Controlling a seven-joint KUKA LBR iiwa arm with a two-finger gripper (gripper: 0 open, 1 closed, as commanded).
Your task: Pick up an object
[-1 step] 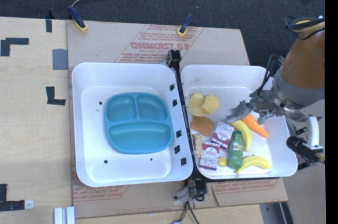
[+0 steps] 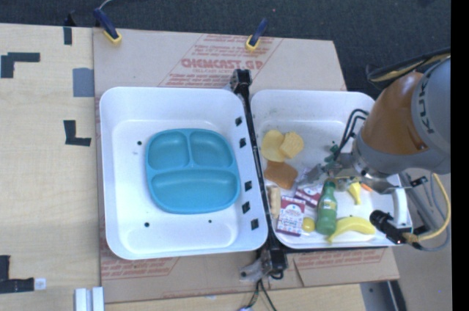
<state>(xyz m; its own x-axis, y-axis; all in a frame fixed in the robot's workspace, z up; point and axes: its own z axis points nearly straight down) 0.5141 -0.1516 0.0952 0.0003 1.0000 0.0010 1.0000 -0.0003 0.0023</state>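
The right bin (image 2: 308,103) holds several small items: two yellow crinkled chips (image 2: 281,145), a brown bread slice (image 2: 281,174), two red and white cartons (image 2: 292,216), a green bottle (image 2: 326,206) and a yellow banana (image 2: 351,227). My gripper (image 2: 327,167) hangs low over the middle of this bin. It is just above the green bottle's cap and right of the bread slice. The grey and orange arm (image 2: 399,127) covers the bin's right side.
The left bin (image 2: 117,155) holds a blue divided plate (image 2: 193,169). A black divider with clips (image 2: 248,155) runs between the bins. A small yellow piece (image 2: 355,192) lies right of the bottle. Cables loop by the arm's base at the lower right.
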